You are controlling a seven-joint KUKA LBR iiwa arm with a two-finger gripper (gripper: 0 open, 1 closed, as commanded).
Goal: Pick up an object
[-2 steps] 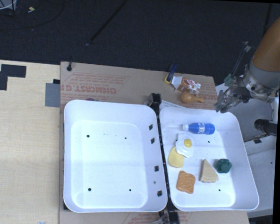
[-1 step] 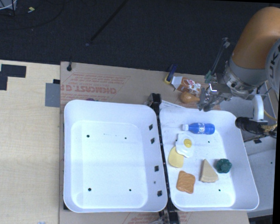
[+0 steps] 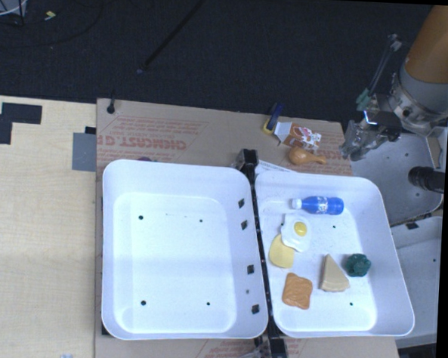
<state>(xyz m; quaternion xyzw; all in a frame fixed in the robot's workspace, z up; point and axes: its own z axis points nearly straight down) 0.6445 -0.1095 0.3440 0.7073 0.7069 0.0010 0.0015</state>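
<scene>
Nothing has been picked up yet, so you have the whole task ahead of you. The jaws [image 3: 360, 141] hang at the far right, beyond the far rim of the right bin [image 3: 391, 222], above the cardboard sheet [image 3: 173, 137] on the surface; whether they are spread or pressed together you cannot tell from this view.

All your candidates lie in the right bin: a blue-capped bottle [image 3: 318, 205] on its side toward the far end, a fried egg toy [image 3: 297, 232] just nearer, touching a pale yellow slice [image 3: 281, 253], then a brown toast piece [image 3: 297, 291], a cheese wedge [image 3: 333, 275] and a small green object [image 3: 357, 264] (too small to name). The left bin [image 3: 116, 206] offers nothing to grasp.

What remains, by my judgement: travel over the bin, descend, close, lift.
</scene>
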